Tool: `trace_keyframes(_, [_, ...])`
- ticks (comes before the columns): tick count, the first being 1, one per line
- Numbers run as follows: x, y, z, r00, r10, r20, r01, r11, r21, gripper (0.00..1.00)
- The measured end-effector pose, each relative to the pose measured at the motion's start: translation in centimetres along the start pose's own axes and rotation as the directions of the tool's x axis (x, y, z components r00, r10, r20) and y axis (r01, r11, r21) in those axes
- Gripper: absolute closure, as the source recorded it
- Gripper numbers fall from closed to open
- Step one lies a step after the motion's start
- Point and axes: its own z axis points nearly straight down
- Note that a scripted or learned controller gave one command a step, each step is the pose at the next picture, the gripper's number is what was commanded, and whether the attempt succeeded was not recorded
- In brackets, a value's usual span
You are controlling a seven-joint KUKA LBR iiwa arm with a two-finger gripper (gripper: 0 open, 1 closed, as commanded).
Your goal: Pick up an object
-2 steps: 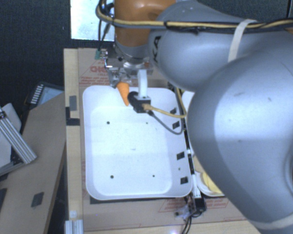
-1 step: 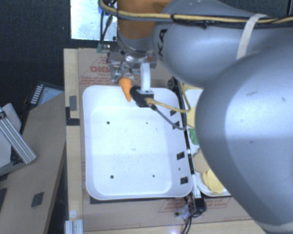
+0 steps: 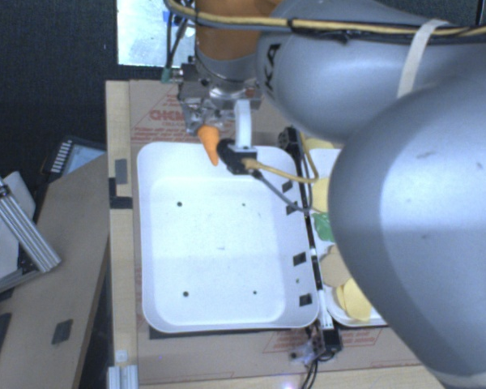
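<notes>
A small orange carrot-shaped object (image 3: 210, 145) hangs point-down from my gripper (image 3: 201, 128) above the far rim of the left bin (image 3: 219, 250). The fingers are shut on its upper end, and it is lifted off the bin floor. The grey arm with its orange band reaches in from the right and hides most of the right bin (image 3: 334, 314).
In the right bin, a yellow object (image 3: 353, 300) lies near the front, a green one (image 3: 322, 228) at the left wall, and another yellow piece (image 3: 319, 147) at the far end. A cardboard sheet (image 3: 146, 116) lies under the bins. A metal frame (image 3: 16, 233) stands at left.
</notes>
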Motion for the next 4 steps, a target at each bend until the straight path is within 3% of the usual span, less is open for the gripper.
trace_keyframes(4, [0.2, 0.2, -4.4, 1.0, -0.019, 0.001, 0.019, 1.0, -0.009, 1.0])
